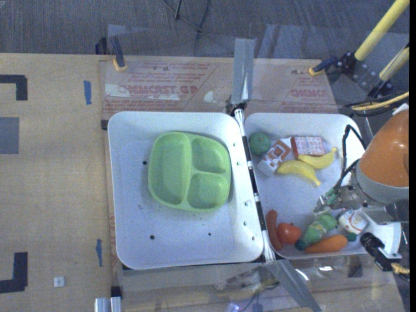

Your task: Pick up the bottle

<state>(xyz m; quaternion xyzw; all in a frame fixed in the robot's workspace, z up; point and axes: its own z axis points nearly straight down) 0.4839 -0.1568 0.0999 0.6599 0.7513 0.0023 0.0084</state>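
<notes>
Overhead, the gripper (339, 200) hangs low over the right bin (343, 123); whether it is released or clenched cannot be told. Just below and right of it lies the bottle (354, 221), with the carrot (327, 244) further below-left.
</notes>
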